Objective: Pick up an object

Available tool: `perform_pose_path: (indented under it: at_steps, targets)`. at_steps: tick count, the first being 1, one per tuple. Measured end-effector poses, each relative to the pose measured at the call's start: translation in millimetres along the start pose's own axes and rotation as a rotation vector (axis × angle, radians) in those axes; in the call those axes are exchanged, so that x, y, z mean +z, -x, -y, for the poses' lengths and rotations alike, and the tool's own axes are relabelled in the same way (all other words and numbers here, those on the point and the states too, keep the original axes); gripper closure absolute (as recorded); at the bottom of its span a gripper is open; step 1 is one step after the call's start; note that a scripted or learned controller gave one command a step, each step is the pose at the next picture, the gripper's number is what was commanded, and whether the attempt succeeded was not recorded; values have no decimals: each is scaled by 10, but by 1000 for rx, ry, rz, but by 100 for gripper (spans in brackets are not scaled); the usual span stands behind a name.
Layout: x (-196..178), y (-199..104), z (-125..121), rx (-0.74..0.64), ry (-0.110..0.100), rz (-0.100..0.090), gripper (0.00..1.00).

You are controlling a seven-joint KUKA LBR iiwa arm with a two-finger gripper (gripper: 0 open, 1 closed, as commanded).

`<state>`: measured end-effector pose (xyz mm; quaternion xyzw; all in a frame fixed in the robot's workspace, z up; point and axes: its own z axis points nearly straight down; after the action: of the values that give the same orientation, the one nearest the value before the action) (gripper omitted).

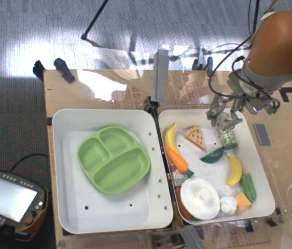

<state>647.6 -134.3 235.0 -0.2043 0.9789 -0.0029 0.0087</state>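
Arm: grey with an orange band, reaching in from the upper right of the frame, wrist over the far edge of the right bin.
Claw: hanging low over the upper right part of the right bin, right above a small jar; I cannot tell whether the fingers are parted or closed, nor whether they grip anything.
Jar: small, green label, standing directly under the claw, near the bin's far right wall.
Right bin: white, shallow, crowded with toy food.
Bananas: one curved along the left wall, another right of centre, below the jar.
Carrot: orange, just below the left banana, touching it.
Wedge: tan, pie-shaped, between the left banana and the jar.
Leaf: dark green, just below the jar.
Lid: round, white, at the bin's near edge.
Pickle: green, at the lower right, with an orange block beside it.
Left bin: white, holding a green plate.
Plate: three compartments, lying flat in the middle.
Desk: brown board under both bins.
Pendant: lower left corner, on the floor.
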Motion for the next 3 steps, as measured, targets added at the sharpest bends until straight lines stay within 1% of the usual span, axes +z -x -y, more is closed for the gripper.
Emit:
perform_pose_path:
  at_steps: [1,2,3]
  targets:
    - [-281,-57,112,109,7,-10,100]
    - [-269,-61,111,110,9,-12,0]
    - [1283,-353,607,158,6,-9,0]
